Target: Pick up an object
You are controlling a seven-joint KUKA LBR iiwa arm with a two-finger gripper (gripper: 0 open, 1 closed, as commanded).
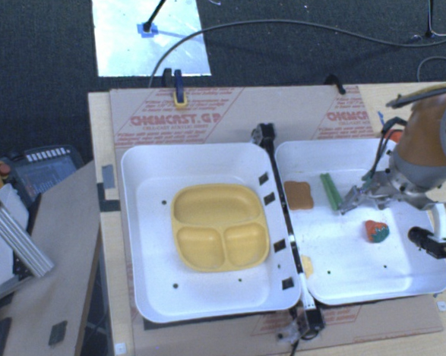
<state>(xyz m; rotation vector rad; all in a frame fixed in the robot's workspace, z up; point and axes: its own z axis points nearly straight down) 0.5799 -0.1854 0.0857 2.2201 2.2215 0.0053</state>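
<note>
Gripper (pixel 352 200) low in right bin (pixel 413 278), tips just right of green stick (pixel 331 192), nothing between them. Brown slab (pixel 299 195) further left, red-green toy (pixel 376 231) nearer. Yellow tray (pixel 216 227) in left bin (pixel 159 292)

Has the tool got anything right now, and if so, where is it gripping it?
Nothing shows in the tool. Its tips sit low in the right bin, just beside the green stick. The red and green piece and brown slice lie apart, untouched.

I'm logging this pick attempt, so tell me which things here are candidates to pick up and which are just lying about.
Job:
gripper
green stick
brown slab
red and green piece

Lying about:
yellow divided tray
left bin
handheld controller
</note>
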